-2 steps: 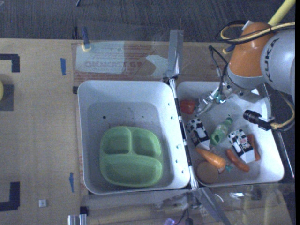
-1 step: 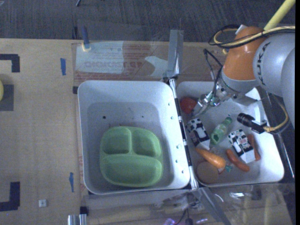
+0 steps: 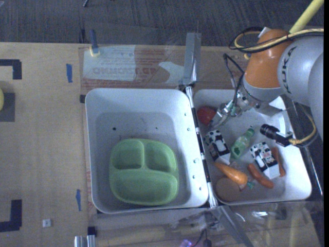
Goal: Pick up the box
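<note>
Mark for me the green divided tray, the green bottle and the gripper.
green divided tray (image 3: 144,170): camera view, on its centre ridge, left bin.
green bottle (image 3: 241,143): camera view, on its body, right bin.
gripper (image 3: 224,113): camera view, at its fingertips, above the right bin.

Divided tray (image 3: 144,171) in the left bin (image 3: 97,117); boxes (image 3: 218,145), bottle (image 3: 242,142), carrots (image 3: 232,173) in the right bin (image 3: 300,187).

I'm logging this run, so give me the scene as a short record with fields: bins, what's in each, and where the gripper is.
left bin: holds a green divided tray
right bin: two black-and-white boxes, green bottle, orange carrot, red item, tan round item
gripper: over the right bin's upper left, beside the red item
held: nothing seen between the fingers
</note>
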Controlling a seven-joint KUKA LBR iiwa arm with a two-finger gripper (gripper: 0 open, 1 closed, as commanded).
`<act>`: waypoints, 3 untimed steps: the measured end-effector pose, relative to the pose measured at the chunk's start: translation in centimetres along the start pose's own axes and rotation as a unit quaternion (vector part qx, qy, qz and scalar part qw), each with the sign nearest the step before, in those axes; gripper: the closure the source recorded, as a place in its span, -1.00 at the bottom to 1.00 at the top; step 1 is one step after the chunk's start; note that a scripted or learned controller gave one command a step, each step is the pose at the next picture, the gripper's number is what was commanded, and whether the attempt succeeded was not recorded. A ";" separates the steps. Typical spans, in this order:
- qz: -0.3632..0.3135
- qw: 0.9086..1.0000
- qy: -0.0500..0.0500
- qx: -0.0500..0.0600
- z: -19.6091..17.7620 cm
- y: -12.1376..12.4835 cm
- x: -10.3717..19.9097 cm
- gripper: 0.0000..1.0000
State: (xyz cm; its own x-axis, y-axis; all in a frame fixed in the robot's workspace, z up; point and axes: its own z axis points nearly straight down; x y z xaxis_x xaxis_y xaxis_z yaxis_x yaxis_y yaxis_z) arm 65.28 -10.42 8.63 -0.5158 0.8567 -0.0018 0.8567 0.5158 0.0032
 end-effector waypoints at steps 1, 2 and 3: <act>-0.096 0.995 -0.002 -0.002 -5.5 -0.1 -3.4 -1.00; -0.084 0.996 -0.001 -0.001 -0.1 -1.8 -0.2 -1.00; 0.041 0.999 -0.001 0.000 0.0 -0.4 0.8 -1.00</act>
State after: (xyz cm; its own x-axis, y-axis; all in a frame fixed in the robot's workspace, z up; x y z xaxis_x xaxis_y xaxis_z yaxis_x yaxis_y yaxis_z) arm 64.51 -9.92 8.66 -0.4431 0.8965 -0.0037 0.8965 0.4431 0.0029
